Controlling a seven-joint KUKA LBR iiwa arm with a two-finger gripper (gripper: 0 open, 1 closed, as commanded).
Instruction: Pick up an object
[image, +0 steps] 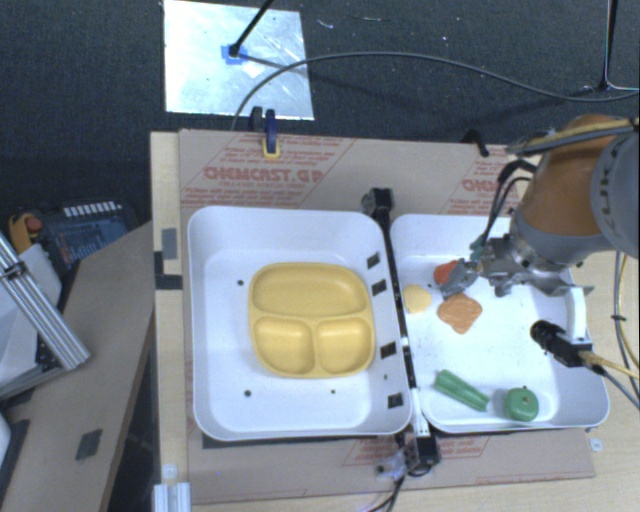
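The right bin (590, 400) holds several small items. A pale yellow piece (416, 297) lies near its left wall, and a flat orange piece (460, 314) sits just right of it. A small red-orange piece (445, 272) lies above those, right against the tip of my gripper (464, 276). The gripper hangs low over the upper middle of this bin, reaching in from the right. A long green item (460, 390) and a round green item (521, 403) rest near the bin's front edge.
The left bin (215, 300) holds a yellow divided plate (311, 318). A black divider with clips (392, 300) runs between the two bins. A black cable connector (556, 342) hangs from the arm over the right bin. Cardboard lies under both bins.
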